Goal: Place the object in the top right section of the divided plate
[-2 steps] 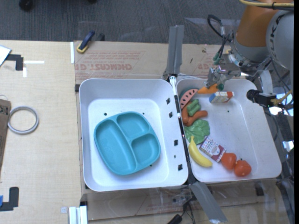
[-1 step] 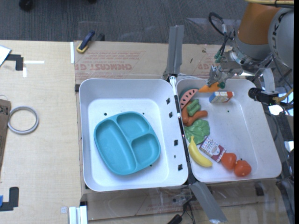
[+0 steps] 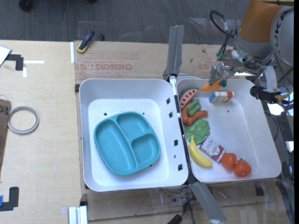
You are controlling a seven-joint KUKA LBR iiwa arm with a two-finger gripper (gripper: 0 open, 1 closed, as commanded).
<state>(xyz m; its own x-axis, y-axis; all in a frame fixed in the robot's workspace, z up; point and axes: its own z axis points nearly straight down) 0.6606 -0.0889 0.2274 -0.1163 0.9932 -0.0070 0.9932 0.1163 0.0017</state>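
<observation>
We see the arm point(image 3: 268, 13) reach in from the right, bent down over the right bin point(image 3: 261, 139). Its fingers point(image 3: 218, 78) pinch a carrot point(image 3: 210, 85), up above the bin's back edge.

Grey arm point(image 3: 275, 29) with orange band, looping black cables, small metallic hand point(image 3: 218, 76).
</observation>
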